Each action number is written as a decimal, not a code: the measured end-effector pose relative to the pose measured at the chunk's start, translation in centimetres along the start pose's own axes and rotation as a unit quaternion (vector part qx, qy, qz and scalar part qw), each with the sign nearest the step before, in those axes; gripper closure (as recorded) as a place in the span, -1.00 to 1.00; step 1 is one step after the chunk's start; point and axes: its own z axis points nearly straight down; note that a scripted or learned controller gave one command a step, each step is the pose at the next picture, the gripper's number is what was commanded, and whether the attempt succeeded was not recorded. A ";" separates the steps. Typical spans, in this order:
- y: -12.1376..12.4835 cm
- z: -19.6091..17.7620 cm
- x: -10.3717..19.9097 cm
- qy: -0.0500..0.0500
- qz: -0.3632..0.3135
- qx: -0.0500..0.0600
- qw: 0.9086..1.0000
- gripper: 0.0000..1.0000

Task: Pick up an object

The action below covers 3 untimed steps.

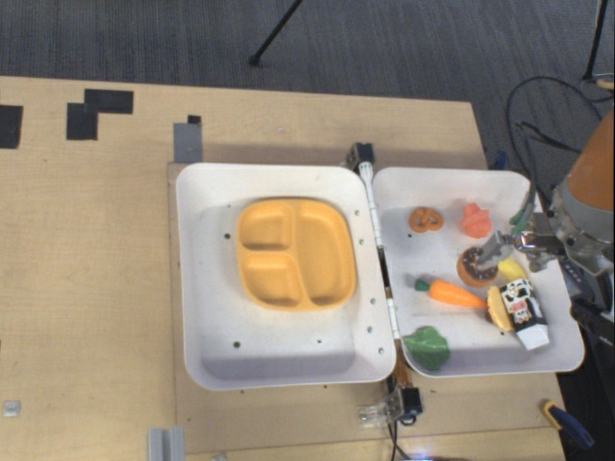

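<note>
While toys crowd the right bin [480, 185], the left bin [207, 257] holds a tray [293, 254]

High fixed camera, slanted downward, both white bins [192, 257] centred, moderately distant

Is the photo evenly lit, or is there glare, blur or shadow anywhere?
Camera view: soft, even light; the yellow tray and carrot are sharp. Faint shadows lie inside the left bin. The gripper looks slightly blurred. No harsh glare.
</note>
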 end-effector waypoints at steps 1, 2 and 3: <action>1.8 10.2 1.4 0.000 0.011 -0.001 1.000 -1.00; 8.7 8.3 -1.2 0.000 0.070 -0.001 0.998 -1.00; 13.1 11.4 1.4 0.000 -0.034 -0.006 0.999 -1.00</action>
